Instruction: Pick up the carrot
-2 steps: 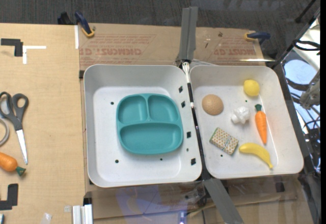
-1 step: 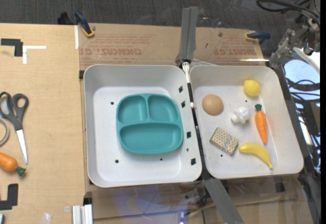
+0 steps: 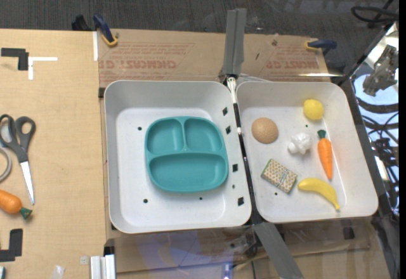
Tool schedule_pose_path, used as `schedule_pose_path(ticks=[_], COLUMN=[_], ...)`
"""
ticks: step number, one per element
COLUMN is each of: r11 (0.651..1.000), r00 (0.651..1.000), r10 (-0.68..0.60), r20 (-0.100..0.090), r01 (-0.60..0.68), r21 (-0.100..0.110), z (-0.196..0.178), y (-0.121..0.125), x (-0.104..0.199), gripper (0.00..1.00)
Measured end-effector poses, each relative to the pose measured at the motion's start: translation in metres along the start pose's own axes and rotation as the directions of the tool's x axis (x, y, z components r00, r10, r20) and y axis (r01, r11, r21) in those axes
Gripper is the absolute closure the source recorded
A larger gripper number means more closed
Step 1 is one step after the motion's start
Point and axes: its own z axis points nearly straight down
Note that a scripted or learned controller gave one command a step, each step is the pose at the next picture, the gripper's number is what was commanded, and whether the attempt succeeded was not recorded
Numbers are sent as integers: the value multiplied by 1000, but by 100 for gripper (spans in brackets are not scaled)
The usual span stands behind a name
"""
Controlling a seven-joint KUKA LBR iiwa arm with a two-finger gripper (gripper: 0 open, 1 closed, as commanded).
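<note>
Wooden bench holds two white bins; the carrot (image 3: 325, 153) lies along the right bin's (image 3: 355, 205) right edge, between lemon (image 3: 313, 109) and banana (image 3: 320, 191). Approach has not begun: the gripper (image 3: 379, 76) hovers beyond that edge, its state impossible to tell, and must descend over the carrot.

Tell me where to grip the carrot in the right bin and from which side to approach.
Grip the carrot across its thicker upper body, just below the green top, coming straight down. It lies flat, tapering toward the banana, with the bin wall near on its right.
</note>
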Motion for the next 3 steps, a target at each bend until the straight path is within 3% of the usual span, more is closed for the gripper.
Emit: schedule_pose_path(ticks=[1, 3], r11=[1000, 1000], r00=[1000, 1000], r10=[-10, -13], r20=[-1, 9], r01=[10, 13], r21=[-1, 0], z=[45, 26], y=[29, 30], x=[1, -2], gripper=[100, 100])
